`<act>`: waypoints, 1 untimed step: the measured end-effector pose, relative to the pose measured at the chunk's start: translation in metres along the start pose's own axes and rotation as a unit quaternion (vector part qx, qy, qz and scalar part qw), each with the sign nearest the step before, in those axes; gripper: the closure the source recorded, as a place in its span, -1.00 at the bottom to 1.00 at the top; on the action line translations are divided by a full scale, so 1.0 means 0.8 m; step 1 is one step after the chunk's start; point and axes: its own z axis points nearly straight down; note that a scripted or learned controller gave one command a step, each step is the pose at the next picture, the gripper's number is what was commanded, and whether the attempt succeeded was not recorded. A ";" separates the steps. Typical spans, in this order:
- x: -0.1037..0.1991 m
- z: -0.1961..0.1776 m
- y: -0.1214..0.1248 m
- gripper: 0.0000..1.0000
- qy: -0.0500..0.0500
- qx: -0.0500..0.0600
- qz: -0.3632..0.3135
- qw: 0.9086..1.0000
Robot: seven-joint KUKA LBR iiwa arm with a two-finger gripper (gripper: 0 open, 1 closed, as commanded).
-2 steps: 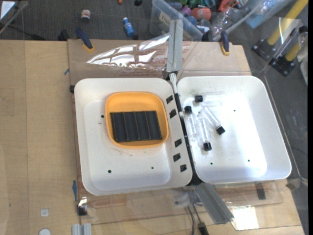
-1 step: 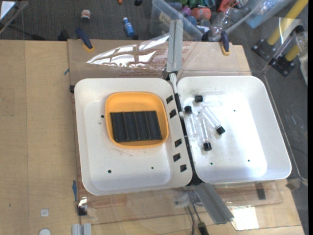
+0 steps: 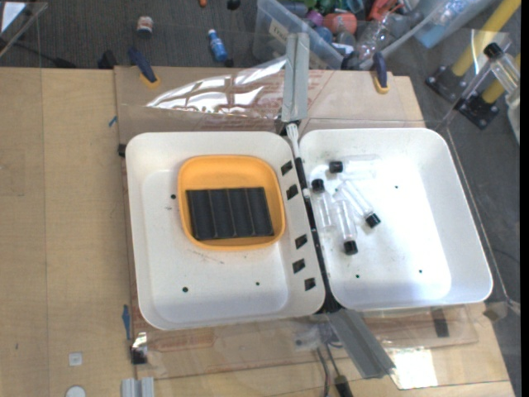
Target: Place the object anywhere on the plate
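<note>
An orange, rounded-square plate [image 3: 192, 190] lies in the left white bin [image 3: 215, 296], toward its back. A black ridged rectangular object [image 3: 230, 213] rests flat on the plate and covers most of its floor. In the right white bin [image 3: 421, 263], several clear plastic tubes with black caps [image 3: 343, 207] lie loose near the left wall.
Black clips [image 3: 299, 217] line the seam between the two bins. A clear tote of colourful toys [image 3: 355, 7] stands behind the bench. Crinkled clear film [image 3: 219, 98] lies behind the left bin. A metal bar [image 3: 295, 77] rises at the back of the seam.
</note>
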 end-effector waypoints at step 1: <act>-0.015 0.001 -0.006 1.00 -0.001 -0.002 -0.142 0.990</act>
